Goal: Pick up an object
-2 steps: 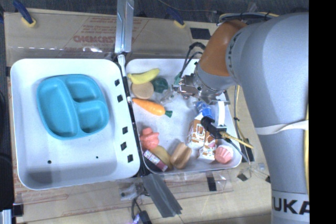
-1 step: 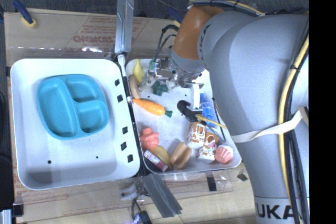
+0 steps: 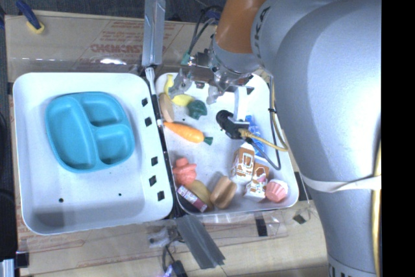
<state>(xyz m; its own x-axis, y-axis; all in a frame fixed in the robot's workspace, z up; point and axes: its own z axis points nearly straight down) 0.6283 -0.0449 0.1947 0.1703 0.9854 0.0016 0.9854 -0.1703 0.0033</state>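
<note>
jaws (image 3: 196, 89) spread, empty, just above broccoli (image 3: 198, 108)

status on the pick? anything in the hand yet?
Done: the arm has reached over the right bin; the hand sits at its far end, above the yellow toy and the green piece. In hand: nothing visible between the fingers. Left: the grasp and lift. The carrot, hot dog and pink cupcake all lie on the bin floor. The blue divided tray sits in the left bin.
</note>
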